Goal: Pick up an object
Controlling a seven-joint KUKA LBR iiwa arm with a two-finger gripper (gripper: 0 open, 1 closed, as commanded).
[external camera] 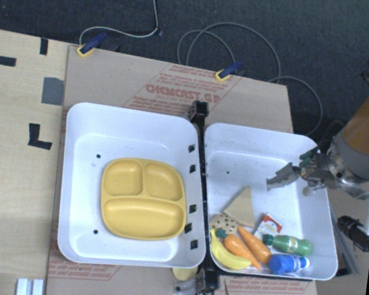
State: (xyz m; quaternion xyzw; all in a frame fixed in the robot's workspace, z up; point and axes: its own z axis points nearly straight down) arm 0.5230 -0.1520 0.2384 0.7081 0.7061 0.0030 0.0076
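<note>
The gripper [288, 176] hangs over the right bin [239, 144], near its right edge. Its two fingers are spread apart and hold nothing. The toys lie in a heap by the bin's bottom edge, away from the gripper. A yellow banana [227, 254] and an orange carrot [253, 244] lie next to each other. A green bottle [289, 245] sits just above a blue bottle [287, 263] near the bottom right corner. A tan wedge [243, 205] lies in the middle of the bin. The left bin [85, 129] holds a yellow plate [143, 197] with three parts
</note>
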